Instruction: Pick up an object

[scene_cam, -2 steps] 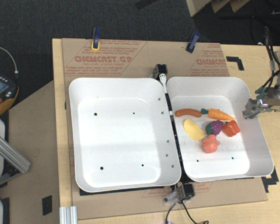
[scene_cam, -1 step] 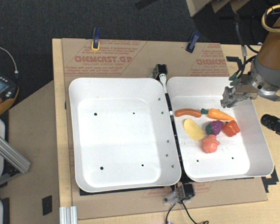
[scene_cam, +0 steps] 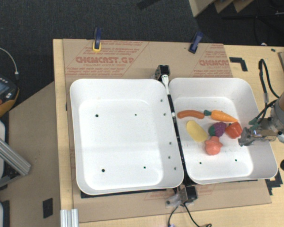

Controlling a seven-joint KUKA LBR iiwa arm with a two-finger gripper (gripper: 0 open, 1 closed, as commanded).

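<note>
The approach step is judged in hand: the gripper (scene_cam: 246, 137) is seen just beside the red toy (scene_cam: 234, 130) in the right bin (scene_cam: 262, 167). The jaws' state cannot be told. Next, alignment over one toy is called for.

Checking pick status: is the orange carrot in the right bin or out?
In. The orange carrot lies on the right bin floor, beside other toy food.

Evenly and brightly lit from above, with the two white bins (scene_cam: 120, 131) nearly washed out to flat white, only soft faint shadows under the toy food at right of centre, dark floor at top swallowing detail, mild softness throughout and slight blur toward the right edge.
</note>
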